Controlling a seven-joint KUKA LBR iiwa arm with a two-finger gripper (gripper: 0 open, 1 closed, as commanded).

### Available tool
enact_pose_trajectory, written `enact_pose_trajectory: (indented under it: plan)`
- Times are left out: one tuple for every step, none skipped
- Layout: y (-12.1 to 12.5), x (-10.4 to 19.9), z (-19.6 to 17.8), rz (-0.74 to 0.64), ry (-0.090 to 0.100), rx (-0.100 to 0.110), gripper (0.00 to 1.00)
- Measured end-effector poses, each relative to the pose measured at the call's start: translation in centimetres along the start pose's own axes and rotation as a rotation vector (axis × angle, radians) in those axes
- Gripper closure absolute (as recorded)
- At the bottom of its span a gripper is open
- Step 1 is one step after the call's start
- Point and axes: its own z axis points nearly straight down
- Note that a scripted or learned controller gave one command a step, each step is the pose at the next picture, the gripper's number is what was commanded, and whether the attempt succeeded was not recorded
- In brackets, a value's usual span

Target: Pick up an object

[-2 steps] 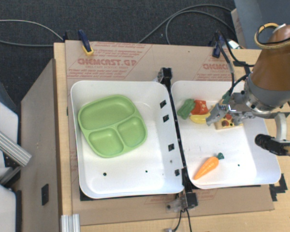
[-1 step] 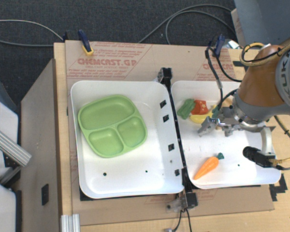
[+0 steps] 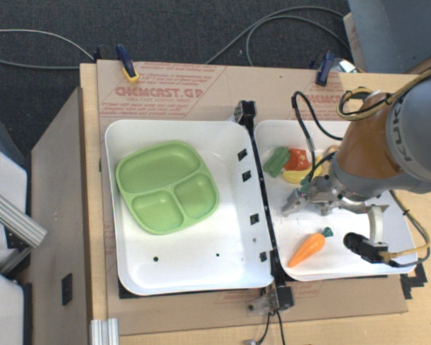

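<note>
The gripper hovers in the right bin above and left of the toy carrot, its grip state I cannot tell, so reaching seems underway; next, descend onto it.

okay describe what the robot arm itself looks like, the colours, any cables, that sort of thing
The arm is a thick rounded grey tube with a broad orange band above the wrist. Below that sits a grey metal gripper with a bare machined look. Black cables loop over the orange section, yellow ones curl near the top, and a black cylindrical part with a wire hangs off the lower side.
</note>
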Motion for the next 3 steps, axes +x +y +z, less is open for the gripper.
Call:
enact_pose_trajectory:
  plan:
    - [0.0, 0.1, 0.1, 0.0, 0.0, -0.003, 0.0]
    - [0.0, 0.1, -1.0, 0.0, 0.0, -0.006, 1.0]
    - [-0.1, -0.5, -5.5, 0.0, -0.004, -0.013, 1.0]
